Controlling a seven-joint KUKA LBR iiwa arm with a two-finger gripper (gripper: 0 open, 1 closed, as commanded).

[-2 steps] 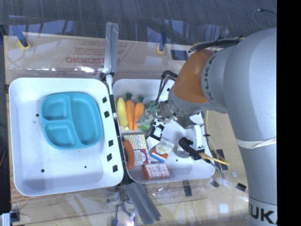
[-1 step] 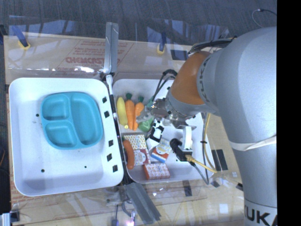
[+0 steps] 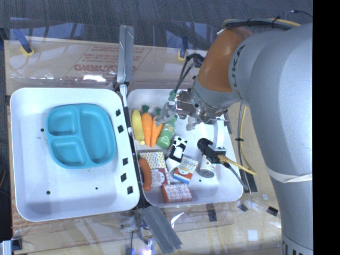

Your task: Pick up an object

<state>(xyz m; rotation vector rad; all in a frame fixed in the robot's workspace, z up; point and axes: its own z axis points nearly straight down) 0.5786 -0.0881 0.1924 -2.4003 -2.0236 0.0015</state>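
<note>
Nearest the camera, at the front of the right bin (image 3: 226,193), lie a red box (image 3: 176,193) and a sausage (image 3: 146,175), with a patterned box (image 3: 153,159) just behind them. Farther in, two carrots (image 3: 149,129) lie side by side, touching, between a banana (image 3: 137,125) and a green bottle (image 3: 166,137). Their long axis runs from near to far, roughly in line with the bin's left wall. The leafy ends point to the far wall and the tapered tips point toward the camera. Just beyond and to their right, the hand (image 3: 175,110) hangs over the far part of this bin with nothing visibly in its hold. I cannot tell whether it is open or closed. This looks like the approach step, before any grasp. The carrots seem the closest candidate, so the next move would call for a drop onto one of them, closing across its width, not along its length, without crowding the banana. Across the divider, the left bin (image 3: 24,195) holds a blue plate (image 3: 81,134).
</note>
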